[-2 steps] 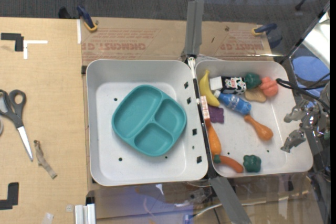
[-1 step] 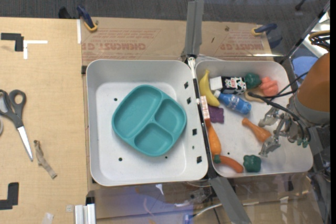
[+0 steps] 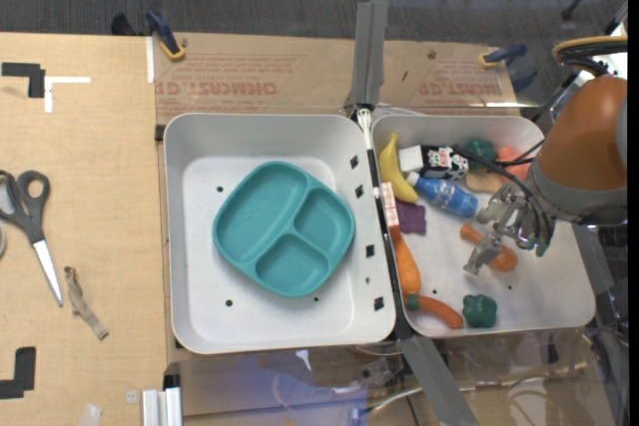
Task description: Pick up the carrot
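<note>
The carrot [image 3: 405, 265] is a long orange piece lying along the left wall of the right bin [image 3: 559, 314], pointing toward the near edge. A second orange-red long vegetable [image 3: 438, 310] lies near that bin's front, beside a green toy vegetable [image 3: 479, 310]. My gripper [image 3: 486, 240] hangs low over the middle of the right bin, to the right of the carrot and apart from it. Two small orange pieces [image 3: 470, 233] [image 3: 504, 260] lie close around the gripper.
The right bin also holds a yellow banana [image 3: 391, 173], a blue bottle [image 3: 447, 197], a purple piece [image 3: 412, 219], a white box [image 3: 409, 158] and a green item [image 3: 479, 151]. A teal divided plate [image 3: 285, 227] lies in the left bin [image 3: 190, 244]. Scissors [image 3: 33, 214] lie on the bench at far left.
</note>
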You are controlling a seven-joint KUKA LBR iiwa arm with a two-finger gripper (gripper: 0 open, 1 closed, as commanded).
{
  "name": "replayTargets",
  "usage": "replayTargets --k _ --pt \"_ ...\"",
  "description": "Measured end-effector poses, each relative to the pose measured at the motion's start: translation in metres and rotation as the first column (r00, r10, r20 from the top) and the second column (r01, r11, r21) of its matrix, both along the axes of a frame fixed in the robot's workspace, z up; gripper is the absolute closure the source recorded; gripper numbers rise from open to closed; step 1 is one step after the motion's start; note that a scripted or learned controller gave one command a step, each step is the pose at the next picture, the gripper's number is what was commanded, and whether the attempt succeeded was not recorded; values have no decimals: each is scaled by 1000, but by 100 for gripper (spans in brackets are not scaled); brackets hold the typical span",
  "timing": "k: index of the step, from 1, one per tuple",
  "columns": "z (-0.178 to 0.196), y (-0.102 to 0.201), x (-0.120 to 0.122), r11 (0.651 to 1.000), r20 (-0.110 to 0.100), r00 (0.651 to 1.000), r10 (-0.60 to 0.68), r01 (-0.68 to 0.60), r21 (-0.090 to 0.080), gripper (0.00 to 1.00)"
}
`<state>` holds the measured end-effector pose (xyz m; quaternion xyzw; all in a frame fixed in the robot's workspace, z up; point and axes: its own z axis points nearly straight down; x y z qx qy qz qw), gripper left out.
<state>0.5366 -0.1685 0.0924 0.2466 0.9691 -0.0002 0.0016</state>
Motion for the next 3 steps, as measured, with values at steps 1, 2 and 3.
replayTargets --k 1,2,3 --pt "1 24 62 998 1 998 -64 64 0 0" --pt "1 -21 43 850 1 850 -527 527 1 0" --pt "6 -46 -12 464 -14 464 -886 886 4 0"
